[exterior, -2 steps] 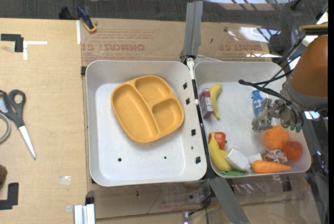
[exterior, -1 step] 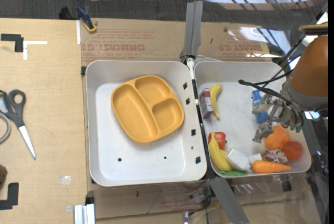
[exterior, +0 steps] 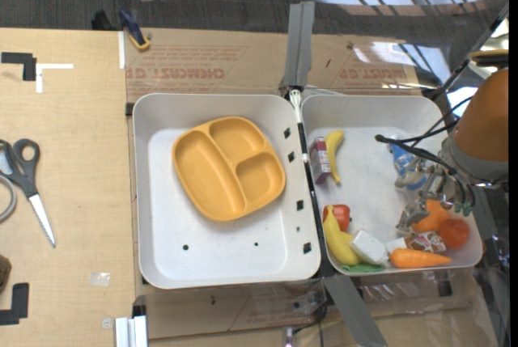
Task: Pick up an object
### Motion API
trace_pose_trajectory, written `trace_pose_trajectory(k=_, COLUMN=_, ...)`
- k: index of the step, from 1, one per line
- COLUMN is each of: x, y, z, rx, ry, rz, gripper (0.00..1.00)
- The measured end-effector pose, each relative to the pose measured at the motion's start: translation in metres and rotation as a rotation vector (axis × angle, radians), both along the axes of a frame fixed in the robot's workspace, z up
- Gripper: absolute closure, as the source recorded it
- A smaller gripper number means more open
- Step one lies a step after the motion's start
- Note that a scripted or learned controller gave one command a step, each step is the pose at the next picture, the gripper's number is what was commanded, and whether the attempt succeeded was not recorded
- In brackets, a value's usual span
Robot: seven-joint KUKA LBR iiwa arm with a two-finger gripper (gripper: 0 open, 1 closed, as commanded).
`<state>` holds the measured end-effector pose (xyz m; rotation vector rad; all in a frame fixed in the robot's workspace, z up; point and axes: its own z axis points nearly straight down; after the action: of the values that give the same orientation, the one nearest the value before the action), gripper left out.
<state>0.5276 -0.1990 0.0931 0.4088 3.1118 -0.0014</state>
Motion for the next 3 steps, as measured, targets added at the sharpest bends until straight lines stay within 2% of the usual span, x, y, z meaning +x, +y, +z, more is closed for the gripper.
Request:
trace_pose_trajectory(k=1, x=-0.012, y=-0.023, z=0.001, rx=0.0, ry=-0.002, rz=-0.036, gripper=0.0)
trace_pose_trajectory(k=2, x=-0.011, y=-0.022, z=0.01, rx=-0.001, ry=-0.005, rz=-0.033, gripper=1.0)
trace_pose_trajectory(k=3, x=0.012, y=0.056, z=-0.001, rx=0.002, ry=0.001, rz=-0.219, gripper=1.0)
